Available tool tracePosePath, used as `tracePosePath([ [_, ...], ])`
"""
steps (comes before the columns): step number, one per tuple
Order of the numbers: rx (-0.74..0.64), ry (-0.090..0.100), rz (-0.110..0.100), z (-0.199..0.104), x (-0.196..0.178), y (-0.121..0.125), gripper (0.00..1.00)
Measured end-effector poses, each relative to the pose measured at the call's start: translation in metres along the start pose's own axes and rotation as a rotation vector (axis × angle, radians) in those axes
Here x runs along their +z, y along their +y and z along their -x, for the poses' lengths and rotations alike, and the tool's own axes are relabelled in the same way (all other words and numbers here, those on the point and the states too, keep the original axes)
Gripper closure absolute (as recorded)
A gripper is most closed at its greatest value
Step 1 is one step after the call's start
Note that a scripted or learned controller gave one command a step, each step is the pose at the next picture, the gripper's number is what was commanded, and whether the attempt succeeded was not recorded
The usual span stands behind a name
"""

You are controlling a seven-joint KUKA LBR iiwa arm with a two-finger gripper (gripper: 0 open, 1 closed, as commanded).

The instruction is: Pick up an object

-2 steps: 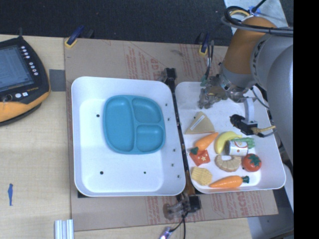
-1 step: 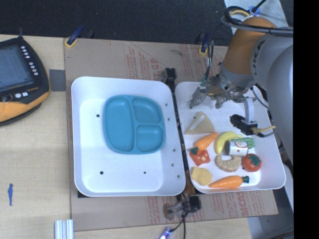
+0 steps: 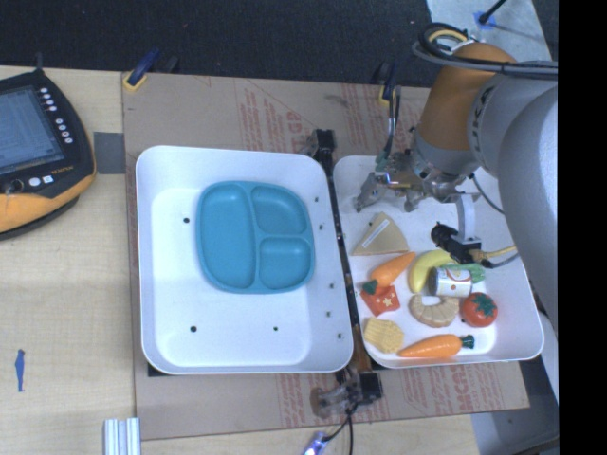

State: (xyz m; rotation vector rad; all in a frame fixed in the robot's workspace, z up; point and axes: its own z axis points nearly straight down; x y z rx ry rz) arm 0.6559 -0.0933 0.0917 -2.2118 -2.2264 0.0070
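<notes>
Two shallow white bins sit on the counter. Gripper [image 3: 391,193] hangs at twelve o'clock of the right white bin [image 3: 517,349], fingers spread wide, empty, above the tan plastic wedge [image 3: 381,236], probably lining up a grasp.

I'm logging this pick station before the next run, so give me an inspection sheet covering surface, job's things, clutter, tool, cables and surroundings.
Surface: wooden bench with cardboard sheet under two white bins.
Job's things: right bin holds toy food: cheese wedge, two carrots, banana, tomato, strawberry, cracker, cookie, small can.
Clutter: left bin holds a blue divided plate.
Tool: tool over the right bin's far end, above the cheese wedge; holds nothing visible.
Cables: black cable along the arm.
Surroundings: handheld controller at left; dark floor behind.
</notes>
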Motion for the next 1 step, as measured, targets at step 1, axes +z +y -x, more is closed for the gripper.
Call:
tracePosePath([
  [1,-0.002,0.0,-0.002,0.0006,-0.0107,0.0002,1.0],
])
